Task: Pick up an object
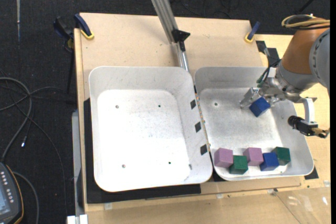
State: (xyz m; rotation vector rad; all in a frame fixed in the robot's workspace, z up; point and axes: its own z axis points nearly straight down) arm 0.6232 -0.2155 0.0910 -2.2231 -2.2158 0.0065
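My gripper (257,101) hangs over the upper right part of the right bin (231,81), under the grey arm with its orange band. A blue block (259,107) sits tilted between its fingers, raised off the bin floor. Along the near edge of the right bin lies a row of blocks: a purple one (223,157), a green one (239,164), a second purple one (254,155), a blue one (269,160) and a dark green one (282,155).
The left bin (105,81) lies beside the right one, with a row of black clips along the shared edge. A slanted metal rod (160,0) crosses the back of the bench. Clamps sit at the bench's far corners.
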